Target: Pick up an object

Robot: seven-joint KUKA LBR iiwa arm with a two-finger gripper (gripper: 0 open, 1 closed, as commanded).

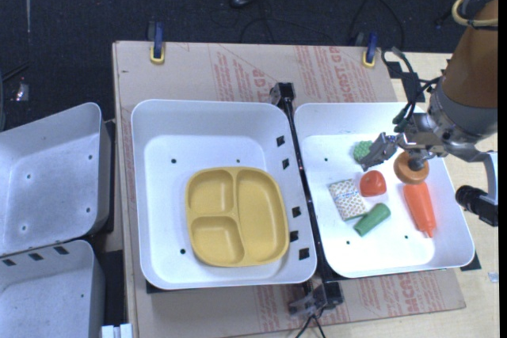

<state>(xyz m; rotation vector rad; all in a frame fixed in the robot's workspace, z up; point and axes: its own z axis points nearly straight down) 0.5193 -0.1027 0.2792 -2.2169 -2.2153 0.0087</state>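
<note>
Looking down from the fixed overhead camera, we see a table [206, 59] carrying two shallow white bins side by side. The left bin [158, 131] holds a yellow divided plate [236, 216] with three compartments, lying flat near its middle.

In the right bin [333, 123] we find a cluster of small things: a red rounded piece [373, 184], a patterned white packet [347, 198] just left of it, a green cylinder [371, 219] below them, an orange carrot [421, 206] to the right, and a small green item [364, 149] near the top.

The grey arm [467, 103] reaches in from the right. Its gripper [380, 150] hangs over the small green item; we cannot tell from this angle how it stands or whether it holds anything.
</note>
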